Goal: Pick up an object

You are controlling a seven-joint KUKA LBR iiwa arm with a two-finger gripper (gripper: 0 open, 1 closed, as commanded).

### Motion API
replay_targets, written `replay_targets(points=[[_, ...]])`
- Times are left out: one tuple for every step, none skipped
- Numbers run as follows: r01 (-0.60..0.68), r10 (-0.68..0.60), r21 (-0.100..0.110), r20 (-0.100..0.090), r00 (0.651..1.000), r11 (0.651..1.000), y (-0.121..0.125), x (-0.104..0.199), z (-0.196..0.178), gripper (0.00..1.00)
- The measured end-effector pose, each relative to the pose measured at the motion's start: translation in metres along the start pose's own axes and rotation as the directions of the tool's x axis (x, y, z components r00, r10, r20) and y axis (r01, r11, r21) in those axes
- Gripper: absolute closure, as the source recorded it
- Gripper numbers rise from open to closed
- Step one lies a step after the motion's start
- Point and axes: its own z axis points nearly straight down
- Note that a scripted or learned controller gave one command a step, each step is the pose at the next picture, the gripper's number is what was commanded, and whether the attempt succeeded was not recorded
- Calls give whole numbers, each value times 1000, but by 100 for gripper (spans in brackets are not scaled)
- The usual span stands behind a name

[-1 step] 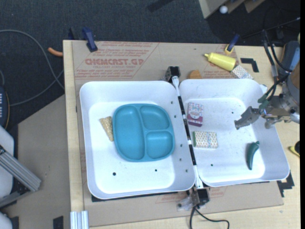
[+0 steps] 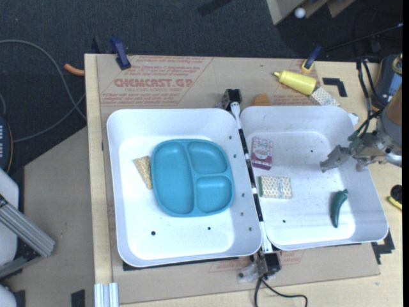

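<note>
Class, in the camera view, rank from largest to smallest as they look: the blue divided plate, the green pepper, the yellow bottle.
1. Blue divided plate
2. Yellow bottle
3. Green pepper, close to the bottle, so the order is unsure.

We note three loose items in the right bin: a small pink-and-white packet lying flat near its left wall, a pale patterned packet just below it, and a curved green pepper well apart, lower right.
</note>
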Motion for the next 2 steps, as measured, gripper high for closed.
replay_targets(points=[[1, -1, -2, 1, 1000, 1000, 2, -17, 12, 0], [2, -2, 2, -4, 1000, 1000, -11, -18, 81, 0]])
